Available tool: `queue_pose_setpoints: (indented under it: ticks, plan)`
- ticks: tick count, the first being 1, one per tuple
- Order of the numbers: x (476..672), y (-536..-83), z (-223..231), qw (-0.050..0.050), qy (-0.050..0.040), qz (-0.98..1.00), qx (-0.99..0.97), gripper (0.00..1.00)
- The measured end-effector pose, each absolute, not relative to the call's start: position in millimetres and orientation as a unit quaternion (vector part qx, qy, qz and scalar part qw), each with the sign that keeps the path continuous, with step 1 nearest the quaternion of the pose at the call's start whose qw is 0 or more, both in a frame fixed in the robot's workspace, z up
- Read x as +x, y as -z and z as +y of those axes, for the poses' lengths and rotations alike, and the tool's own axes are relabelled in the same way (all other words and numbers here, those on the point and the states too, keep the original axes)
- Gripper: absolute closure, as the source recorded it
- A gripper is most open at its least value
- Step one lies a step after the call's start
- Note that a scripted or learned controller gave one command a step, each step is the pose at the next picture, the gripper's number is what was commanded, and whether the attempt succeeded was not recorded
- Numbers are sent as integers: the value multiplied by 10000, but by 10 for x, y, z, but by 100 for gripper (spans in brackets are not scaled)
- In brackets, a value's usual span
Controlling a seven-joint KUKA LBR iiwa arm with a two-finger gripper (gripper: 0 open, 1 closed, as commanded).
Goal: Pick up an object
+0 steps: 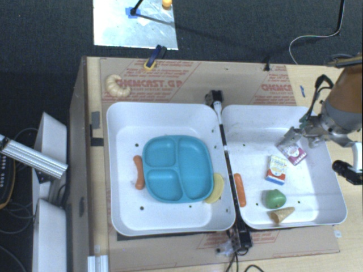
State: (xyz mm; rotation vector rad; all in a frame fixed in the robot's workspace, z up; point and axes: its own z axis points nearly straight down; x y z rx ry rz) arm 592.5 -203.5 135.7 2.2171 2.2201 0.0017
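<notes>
My gripper (296, 138) hangs over the upper right part of the right bin (249, 123), at the end of the grey arm coming in from the right. Right beneath its tip is a small pink-and-white packet (296, 154); I cannot tell whether they touch. A small white, yellow and blue carton (277, 169) lies just below and to the left of the packet. Nearer the front of that bin lie a green round fruit (275, 198) and a tan cone (282, 214). An orange sausage (240, 190) rests along the bin's left wall.
The left bin (122, 129) holds a blue divided tray (177, 168), another orange sausage (138, 171) to its left and a yellow banana piece (215, 188) at its right edge. A black divider (222, 135) runs between the bins. A pale croissant-like toy (117, 84) lies on the cardboard behind.
</notes>
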Motion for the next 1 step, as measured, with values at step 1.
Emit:
queue_pose_setpoints:
  ticks: [1]
  plan:
    - [5685,-1136,-1743,2,-3,7082,7060,0]
